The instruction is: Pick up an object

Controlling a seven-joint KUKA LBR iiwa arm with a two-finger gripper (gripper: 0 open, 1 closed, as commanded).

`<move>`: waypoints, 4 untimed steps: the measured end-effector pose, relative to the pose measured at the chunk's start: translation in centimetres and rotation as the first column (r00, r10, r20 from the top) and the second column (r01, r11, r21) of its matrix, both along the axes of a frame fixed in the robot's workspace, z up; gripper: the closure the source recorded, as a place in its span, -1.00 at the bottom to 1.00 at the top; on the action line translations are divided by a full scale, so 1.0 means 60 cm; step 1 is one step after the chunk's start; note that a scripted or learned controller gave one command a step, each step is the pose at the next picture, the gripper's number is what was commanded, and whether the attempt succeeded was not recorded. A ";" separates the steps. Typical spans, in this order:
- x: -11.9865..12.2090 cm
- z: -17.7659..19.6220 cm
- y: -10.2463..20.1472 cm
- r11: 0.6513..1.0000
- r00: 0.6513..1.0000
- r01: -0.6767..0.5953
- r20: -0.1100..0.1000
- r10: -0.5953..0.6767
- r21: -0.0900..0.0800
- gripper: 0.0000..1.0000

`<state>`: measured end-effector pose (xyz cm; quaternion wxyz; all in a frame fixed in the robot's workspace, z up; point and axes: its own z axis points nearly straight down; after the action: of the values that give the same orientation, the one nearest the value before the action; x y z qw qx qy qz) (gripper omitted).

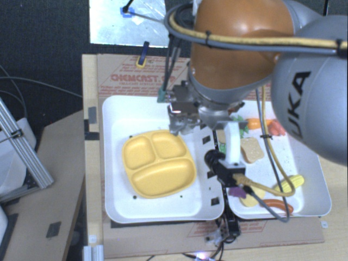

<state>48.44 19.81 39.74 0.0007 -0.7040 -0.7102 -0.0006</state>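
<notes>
My gripper [183,122] hangs low over the left bin [111,162], just at the far right rim of a yellow divided plate [159,163] that lies flat in that bin. Nothing shows between gripper and plate. The right bin [318,197] holds several toy foods: a tan bread slice [252,150], an orange piece [254,124], a reddish piece [277,128], a yellow banana-like piece [292,182], a thin orange-red piece [278,204], a pale yellow piece [249,200] and a small purple bit [237,191]. The arm's bulk hides the far part of the right bin.
Both bins rest on a cardboard sheet [117,78]. A blue and yellow tool [143,55] lies on the cardboard behind the left bin. An aluminium frame [24,156] stands at the left. The orange wrist band [239,34] looms over the bins' far side.
</notes>
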 end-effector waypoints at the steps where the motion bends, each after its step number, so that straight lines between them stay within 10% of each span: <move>1: 0.214 -0.138 -0.018 1.000 1.000 0.012 -0.002 -0.012 -0.005 1.00; 2: 0.080 -0.150 0.044 1.000 1.000 0.001 -0.004 -0.001 -0.001 1.00; 3: 0.144 0.105 -0.084 1.000 1.000 0.015 0.022 -0.015 0.001 1.00; 4: 0.102 0.073 0.052 1.000 1.000 -0.003 0.000 0.003 0.002 1.00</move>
<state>54.57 22.91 44.13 0.0012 -0.7030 -0.7112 -0.0012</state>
